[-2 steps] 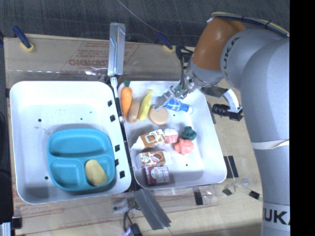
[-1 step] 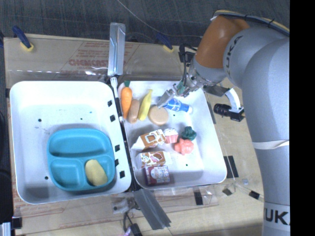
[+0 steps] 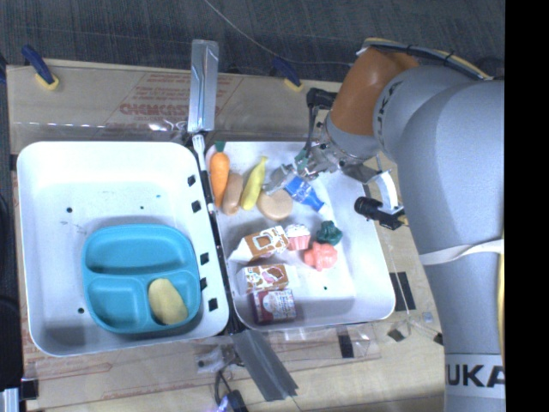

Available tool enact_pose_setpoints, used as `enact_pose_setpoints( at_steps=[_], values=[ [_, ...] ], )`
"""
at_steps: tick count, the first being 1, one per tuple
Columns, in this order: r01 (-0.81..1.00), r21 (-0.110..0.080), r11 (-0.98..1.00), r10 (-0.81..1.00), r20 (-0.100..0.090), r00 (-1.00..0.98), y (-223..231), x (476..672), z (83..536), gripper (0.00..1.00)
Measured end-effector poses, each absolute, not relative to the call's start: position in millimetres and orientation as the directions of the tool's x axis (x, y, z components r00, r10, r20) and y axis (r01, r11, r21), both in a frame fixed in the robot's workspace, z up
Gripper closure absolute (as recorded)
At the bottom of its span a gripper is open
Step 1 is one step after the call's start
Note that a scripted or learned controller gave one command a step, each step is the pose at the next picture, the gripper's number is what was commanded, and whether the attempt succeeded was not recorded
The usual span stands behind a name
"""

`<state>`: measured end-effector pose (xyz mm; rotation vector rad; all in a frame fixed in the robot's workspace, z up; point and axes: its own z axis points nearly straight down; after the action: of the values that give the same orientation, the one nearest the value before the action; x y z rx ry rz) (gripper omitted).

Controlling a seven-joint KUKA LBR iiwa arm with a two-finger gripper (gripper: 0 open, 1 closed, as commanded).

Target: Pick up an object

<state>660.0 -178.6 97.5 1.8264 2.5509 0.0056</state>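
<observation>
My gripper (image 3: 294,172) hangs low over the back of the right bin (image 3: 371,269), under the grey arm with its orange band (image 3: 364,88). Its tip sits right at a blue and white packet (image 3: 309,196), next to a round tan bun (image 3: 275,206). Whether it touches the packet is hidden by the wrist. To its left lie a carrot (image 3: 220,170), a yellow banana (image 3: 254,182) and a brown potato (image 3: 232,196). Nearer the front are a small printed carton (image 3: 264,243), a pink cupcake (image 3: 297,237), a green toy (image 3: 328,232) and a red strawberry (image 3: 319,256).
Two more printed boxes (image 3: 268,290) lie at the right bin's front. The left bin (image 3: 86,178) holds a blue divided plate (image 3: 129,273) with a yellow lemon-like item (image 3: 168,301) in one compartment. A metal divider (image 3: 203,84) stands between the bins at the back.
</observation>
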Motion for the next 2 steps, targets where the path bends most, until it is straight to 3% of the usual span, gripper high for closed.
enact_pose_setpoints(
  at_steps=[1,2],
  values=[
    [0.944,0.009,0.33,0.944,-0.004,-0.33,-176.8,662.3,110.0,1.0],
    [0.95,0.011,0.311,0.95,-0.005,-0.311,-130.7,652.7,216.1,1.0]
  ],
)
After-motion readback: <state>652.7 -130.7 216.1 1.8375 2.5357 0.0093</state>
